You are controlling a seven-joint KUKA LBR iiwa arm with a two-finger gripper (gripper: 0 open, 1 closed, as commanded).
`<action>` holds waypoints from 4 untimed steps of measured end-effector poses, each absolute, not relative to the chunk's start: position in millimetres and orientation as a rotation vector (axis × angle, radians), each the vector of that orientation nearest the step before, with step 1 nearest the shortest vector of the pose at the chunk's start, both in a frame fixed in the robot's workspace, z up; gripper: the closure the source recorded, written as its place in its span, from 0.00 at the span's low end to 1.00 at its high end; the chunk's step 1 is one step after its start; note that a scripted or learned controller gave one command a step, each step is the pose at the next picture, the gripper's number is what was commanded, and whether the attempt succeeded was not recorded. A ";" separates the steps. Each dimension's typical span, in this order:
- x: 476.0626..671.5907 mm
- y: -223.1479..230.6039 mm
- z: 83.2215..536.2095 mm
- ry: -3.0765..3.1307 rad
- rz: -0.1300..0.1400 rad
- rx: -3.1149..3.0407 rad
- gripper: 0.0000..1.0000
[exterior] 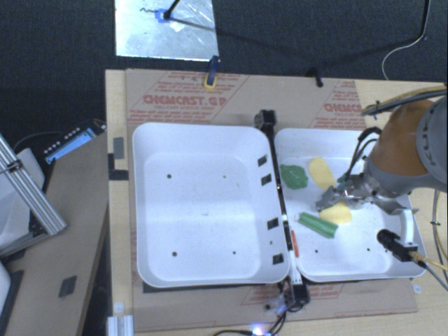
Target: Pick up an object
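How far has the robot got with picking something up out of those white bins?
Done: the arm has reached into the right bin, and its gripper sits low right over a yellow piece. In hand: nothing clearly; the view doesn't show a grasp. Left: closing on an object and lifting it. A green lump, another yellow piece and a green stick lie on the bin floor.

white bins (203,145); green lump (294,176); green stick (318,225); yellow pieces (321,172); orange arm band (397,145).
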State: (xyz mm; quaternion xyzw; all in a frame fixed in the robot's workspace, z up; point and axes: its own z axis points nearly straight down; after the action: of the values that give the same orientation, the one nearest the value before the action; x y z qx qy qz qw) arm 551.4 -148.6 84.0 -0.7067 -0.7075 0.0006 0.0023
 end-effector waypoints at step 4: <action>526.1 -141.9 97.9 -2.227 -0.008 -2.223 1.00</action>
State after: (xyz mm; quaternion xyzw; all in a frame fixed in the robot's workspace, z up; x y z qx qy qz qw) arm 526.1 -141.9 97.9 -0.7065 -0.7077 -0.0025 -0.0024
